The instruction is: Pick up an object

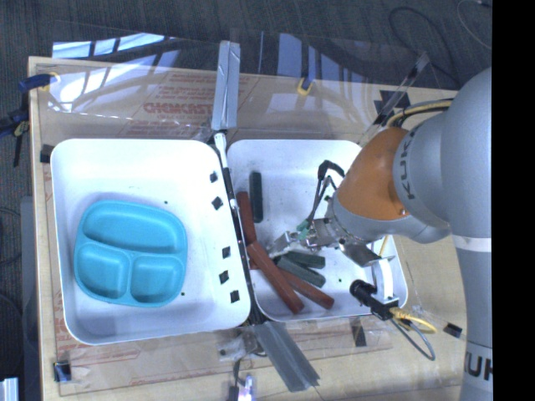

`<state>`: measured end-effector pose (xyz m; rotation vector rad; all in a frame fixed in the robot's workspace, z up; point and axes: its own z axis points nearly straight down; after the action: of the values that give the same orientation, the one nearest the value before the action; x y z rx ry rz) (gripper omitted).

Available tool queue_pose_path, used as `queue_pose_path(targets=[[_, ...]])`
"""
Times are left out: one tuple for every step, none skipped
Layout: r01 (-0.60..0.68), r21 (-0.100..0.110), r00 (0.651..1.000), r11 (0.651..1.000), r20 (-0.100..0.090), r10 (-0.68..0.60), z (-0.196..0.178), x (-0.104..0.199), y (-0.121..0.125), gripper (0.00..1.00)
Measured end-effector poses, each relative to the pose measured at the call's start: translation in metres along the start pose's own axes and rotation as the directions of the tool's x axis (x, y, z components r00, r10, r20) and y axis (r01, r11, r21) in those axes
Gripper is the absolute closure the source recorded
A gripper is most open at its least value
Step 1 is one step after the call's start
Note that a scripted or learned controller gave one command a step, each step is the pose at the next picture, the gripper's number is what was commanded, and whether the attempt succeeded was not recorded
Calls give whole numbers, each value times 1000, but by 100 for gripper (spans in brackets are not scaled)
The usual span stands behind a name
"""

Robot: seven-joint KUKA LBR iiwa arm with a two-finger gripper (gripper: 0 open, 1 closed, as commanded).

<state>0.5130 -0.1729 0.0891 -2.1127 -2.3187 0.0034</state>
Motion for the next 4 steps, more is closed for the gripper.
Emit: queue_pose_path(targets=[[7, 4, 1000, 1000, 0, -7, -7, 0, 1, 100], [12, -2, 1000, 1000, 2, -12, -135, 15, 51, 100], [12, 0, 1000, 1000, 2, -12, -135, 15, 51, 0], [-14, 5, 1000, 1000, -1, 14, -45, 31, -18, 0]])
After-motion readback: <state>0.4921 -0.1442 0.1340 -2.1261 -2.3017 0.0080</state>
